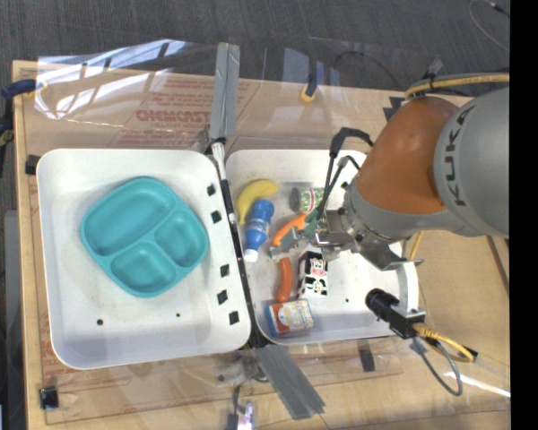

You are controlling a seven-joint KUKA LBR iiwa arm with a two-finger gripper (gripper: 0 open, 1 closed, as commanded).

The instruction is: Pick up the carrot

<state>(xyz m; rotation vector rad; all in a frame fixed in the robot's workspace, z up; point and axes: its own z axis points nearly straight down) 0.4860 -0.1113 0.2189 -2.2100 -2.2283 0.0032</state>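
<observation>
Orange-banded, my arm [412, 164] hung over the right bin [341, 330] with my gripper [318, 231] beside the carrot [290, 229], grip state unreadable, pickup not yet shown.

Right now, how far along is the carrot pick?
Done: the pincer has reached the right bin, low among the items. In hand: nothing visibly; the carrot lies in the bin just left of the pincer, beside the blue bottle. Left: close on the carrot and lift it clear.
</observation>
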